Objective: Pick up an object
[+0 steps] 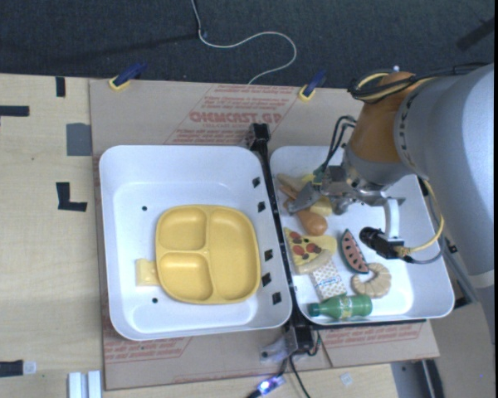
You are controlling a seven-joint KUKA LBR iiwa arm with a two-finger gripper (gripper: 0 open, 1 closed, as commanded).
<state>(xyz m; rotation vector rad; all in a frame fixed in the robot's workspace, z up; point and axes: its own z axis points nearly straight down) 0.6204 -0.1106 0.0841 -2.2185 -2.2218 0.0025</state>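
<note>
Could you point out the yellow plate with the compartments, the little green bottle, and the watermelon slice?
Yellow three-compartment plastic plate point(207, 253): camera view, on its centre where the dividers meet.
Small green toy bottle point(342, 308): camera view, on the middle of its body.
Toy watermelon slice point(352, 252): camera view, on its red flesh.

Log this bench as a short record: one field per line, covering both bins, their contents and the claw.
left bin: yellow divided plate
right bin: pizza slice, watermelon slice, cracker, green bottle, shrimp, orange-brown piece
claw: low over the right bin's upper left, by the orange-brown piece
grasp: cannot tell
</note>
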